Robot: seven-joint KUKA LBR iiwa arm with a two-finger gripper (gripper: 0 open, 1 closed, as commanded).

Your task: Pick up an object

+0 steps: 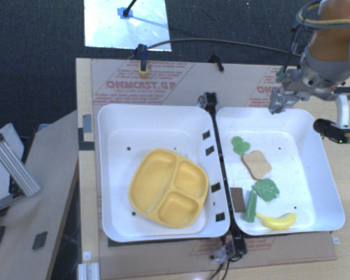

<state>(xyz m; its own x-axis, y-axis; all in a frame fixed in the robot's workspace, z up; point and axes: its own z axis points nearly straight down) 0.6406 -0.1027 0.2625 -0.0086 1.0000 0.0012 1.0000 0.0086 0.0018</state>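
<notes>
The arm reaches in from the upper right, its gripper [278,105] hanging over the far rim of the right bin [315,150]. Whether the pincer is wide or narrow cannot be told, and nothing shows in it. The objects lie in the right bin: a green round piece [240,145], a tan slice [257,164], a leafy green piece [266,189], a brown block [237,199], a green stick [251,206] and a banana [276,220]. A yellow tray [168,187] sits in the left bin [116,156].

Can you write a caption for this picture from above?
Gripper above the right bin's far edge; toy foods inside, yellow tray in left bin.
</notes>
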